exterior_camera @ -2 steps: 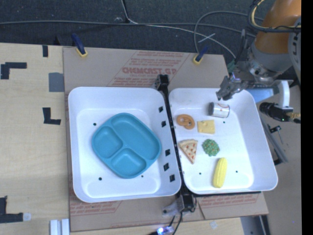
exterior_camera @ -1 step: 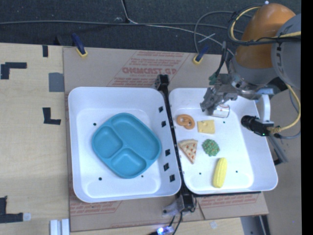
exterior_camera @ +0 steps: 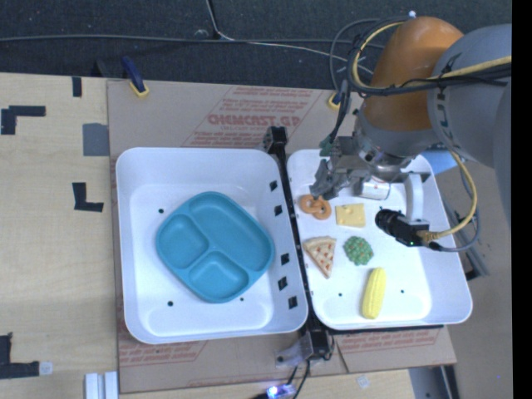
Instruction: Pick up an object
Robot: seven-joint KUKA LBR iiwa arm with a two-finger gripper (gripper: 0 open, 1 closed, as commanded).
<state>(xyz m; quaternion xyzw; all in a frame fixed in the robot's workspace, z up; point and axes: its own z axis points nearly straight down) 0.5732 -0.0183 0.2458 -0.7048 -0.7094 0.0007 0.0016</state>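
From above, the tabletop [exterior_camera: 50,256] carries a cardboard sheet [exterior_camera: 191,115] with two white bins on it, side by side. The left bin [exterior_camera: 145,310] holds a blue tray [exterior_camera: 214,246] with three compartments, lying flat and turned at a slant.

The right bin [exterior_camera: 436,302] holds five small food pieces. A pretzel [exterior_camera: 315,207] lies near the bin's left wall, with a cheese square [exterior_camera: 350,215] just beside it on the right. Below them lie a pizza slice [exterior_camera: 321,254] and a broccoli floret [exterior_camera: 358,250], close together but apart. A corn cob [exterior_camera: 374,293] lies nearest the front edge, roughly upright in the picture.

The arm [exterior_camera: 465,73] reaches in from the right over the far end of the right bin. The claw [exterior_camera: 322,186] points down just above the pretzel; whether it touches the pretzel is unclear. It is too dark against the wrist to tell whether it is wide or narrow, and nothing can be seen held in it.
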